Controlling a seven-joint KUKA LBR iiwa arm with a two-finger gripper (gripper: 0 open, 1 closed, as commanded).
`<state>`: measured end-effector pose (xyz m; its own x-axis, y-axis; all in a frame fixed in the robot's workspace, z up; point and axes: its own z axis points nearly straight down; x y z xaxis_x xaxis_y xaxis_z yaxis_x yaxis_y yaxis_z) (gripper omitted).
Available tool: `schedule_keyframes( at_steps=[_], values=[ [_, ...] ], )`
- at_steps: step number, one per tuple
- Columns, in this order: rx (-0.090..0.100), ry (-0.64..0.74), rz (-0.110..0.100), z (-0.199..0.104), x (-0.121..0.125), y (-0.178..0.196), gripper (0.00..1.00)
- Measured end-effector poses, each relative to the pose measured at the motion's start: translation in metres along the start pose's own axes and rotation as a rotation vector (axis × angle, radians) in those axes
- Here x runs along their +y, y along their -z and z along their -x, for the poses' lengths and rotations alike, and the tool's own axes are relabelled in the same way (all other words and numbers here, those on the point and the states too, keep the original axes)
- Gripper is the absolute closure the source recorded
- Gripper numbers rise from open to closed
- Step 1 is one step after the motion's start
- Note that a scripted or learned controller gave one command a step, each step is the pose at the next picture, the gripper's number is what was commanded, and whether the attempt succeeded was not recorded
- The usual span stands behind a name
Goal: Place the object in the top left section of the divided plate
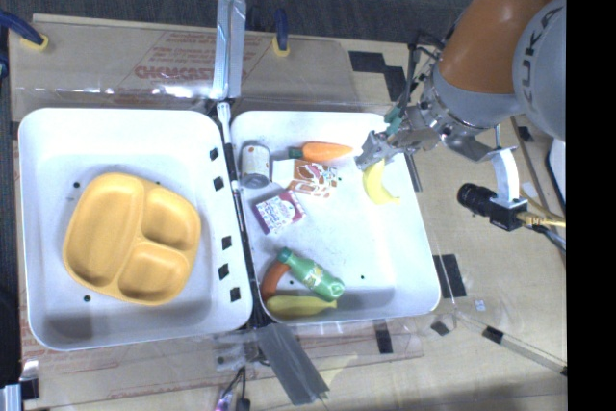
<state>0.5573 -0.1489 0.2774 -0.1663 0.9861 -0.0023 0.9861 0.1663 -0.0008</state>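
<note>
Camera view shows the claw [373,159] pinching the small yellow plastic banana [381,185] hanging beneath it, the yellow divided plate [132,235] well to its left. Held by its tip, the banana could slip out over the right-hand white bin [409,236].

The divided plate [132,243] is yellow like mustard. It sits in a white bin [38,207]. The other bin [409,245] is white too. In it, the small banana [380,185] is bright yellow. The carrot [325,151] is orange with a green tip. The bottle [313,273] is green. The can [254,163] looks silver, maybe grey. Two little packets [296,195] are white with red and purple marks. The arm [500,34] is grey with an orange band. The table [318,63] is light brown.
</note>
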Motion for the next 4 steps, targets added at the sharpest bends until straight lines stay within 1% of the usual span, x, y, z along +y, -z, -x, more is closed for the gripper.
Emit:
schedule_keyframes(
  at_steps=[1,2,4],
  values=[
    [0.0,0.197,0.003,-0.02,0.065,0.13,1.0],
    [0.0,0.476,0.003,0.046,0.093,0.11,1.0],
    [-0.006,0.49,0.009,0.043,0.097,0.131,1.0]
  ],
)
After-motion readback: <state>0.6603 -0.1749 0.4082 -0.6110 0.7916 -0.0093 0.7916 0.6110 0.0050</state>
